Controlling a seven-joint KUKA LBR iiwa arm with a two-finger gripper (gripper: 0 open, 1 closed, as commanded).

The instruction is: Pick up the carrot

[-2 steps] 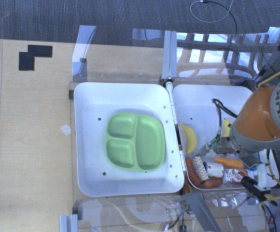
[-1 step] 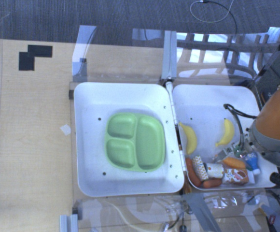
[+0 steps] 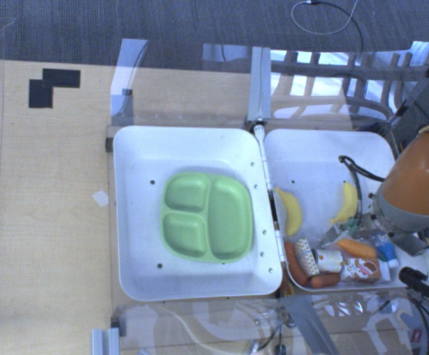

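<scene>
The orange carrot (image 3: pixel 358 248) lies near the front of the right bin (image 3: pixel 311 161), resting among other food items. My gripper (image 3: pixel 345 233) hangs low over the bin, just above and to the left of the carrot, under the arm's orange band (image 3: pixel 420 176). The wrist hides part of the gripper, and I cannot tell whether it touches the carrot.
The right bin also holds two yellow bananas (image 3: pixel 292 211) (image 3: pixel 345 202), a red sausage (image 3: pixel 297 261), a white carton (image 3: pixel 329 259), a printed packet (image 3: pixel 360 271) and a blue item (image 3: pixel 386 254), all crowded around the carrot. A green divided plate (image 3: pixel 207 217) sits in the left bin (image 3: pixel 140 198).
</scene>
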